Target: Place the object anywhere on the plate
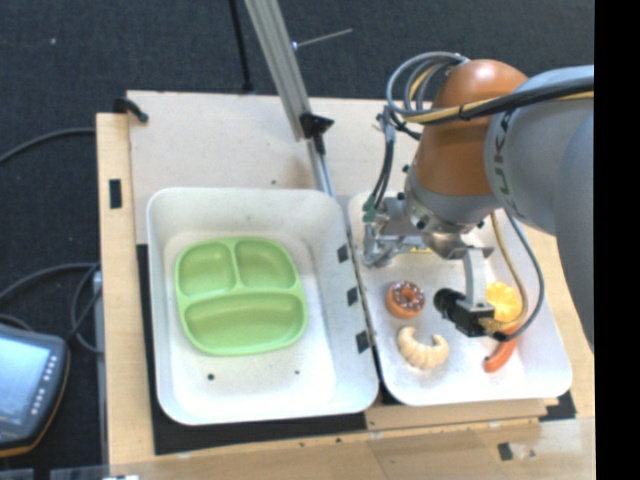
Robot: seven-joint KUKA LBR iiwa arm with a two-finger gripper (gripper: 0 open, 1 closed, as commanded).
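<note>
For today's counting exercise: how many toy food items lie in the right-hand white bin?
4: a sprinkled brown doughnut near the bin's middle, a pale croissant below it, a yellow item to the right, an orange carrot beneath that. The arm may hide more.

Tan bench (210,138) bears two white bins: left bin (330,368), right bin (545,368), touching side by side.

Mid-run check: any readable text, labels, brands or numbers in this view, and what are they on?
"KU": partial pale lettering, cut off, on the grey arm link beside the orange band.
Handheld pendant at lower left: buttons and markings too small and blurred to read.
Green plate and white bins: no text visible.
</note>
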